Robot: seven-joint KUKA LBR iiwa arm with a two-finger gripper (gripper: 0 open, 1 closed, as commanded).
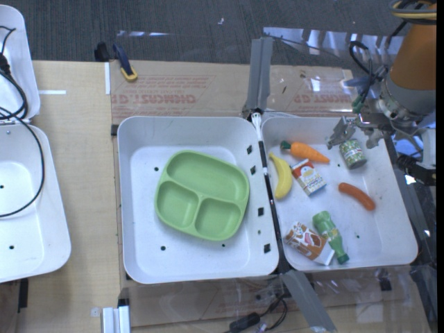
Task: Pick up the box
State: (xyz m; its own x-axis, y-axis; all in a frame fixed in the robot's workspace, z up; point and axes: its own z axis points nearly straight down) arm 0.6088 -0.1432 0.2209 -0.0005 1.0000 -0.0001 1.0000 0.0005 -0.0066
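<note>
1. Camera view, the one look we get: the arm comes in from the right and the tool (355, 132) sits over the far corner of the right bin (406, 217), right above a small green can (353, 154). Honestly can't tell how the tool is set, it's a tangle of metal and cable from up here.
2. Two things could be "the box". A small red-and-white carton (309, 177) lies near the tool, toward the bin divider, just past a carrot (307, 152) and next to a banana (280, 176). A brown-and-white carton (308, 242) is well away from the tool at the near edge, touching a green bottle (330, 236).
3. An orange sausage (356, 195) lies between the tool and that bottle. The left bin (135, 186) holds a green divided plate (202, 195).
4. My read: approach stage, nothing grabbed. The next move needs a shift off the can toward one carton, then a drop straight down without clipping the neighbours.
</note>
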